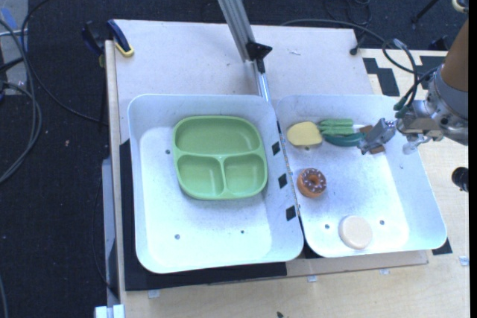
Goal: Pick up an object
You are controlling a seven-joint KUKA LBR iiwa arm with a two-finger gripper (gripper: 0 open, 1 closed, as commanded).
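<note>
Cream disc [356,231]: seen nearest the camera, lying flat on the floor of the right bin [406,194], well below the gripper and slightly to its left in the view.
Doughnut [311,182]: brown with pale specks, placed on the same bin floor, below and to the left of the gripper, near the bin's left wall.
Divided plate [220,157]: green, three compartments, set flat in the left bin [153,190], well to the left of the gripper, across the wall between the bins.
Gripper [370,139]: reached in from the right over the upper part of the right bin, its tip pointed left; it is seen just beside the right end of the green vegetable. Whether the fingers are spread or closed cannot be told, as the tip is small and dark in the view; nothing can be seen held between them.
Green vegetable [337,132]: long, laid sideways on the bin floor, its right end at or just short of the gripper tip; contact cannot be judged.
Yellow piece [304,134]: rounded, lying just left of the green vegetable and touching or nearly touching it, farther left of the gripper.
Arm [451,97]: grey, with an orange band, extended behind the gripper to the right.
Metal pole [232,0]: slanted, standing beyond both bins, up and left of the gripper.
</note>
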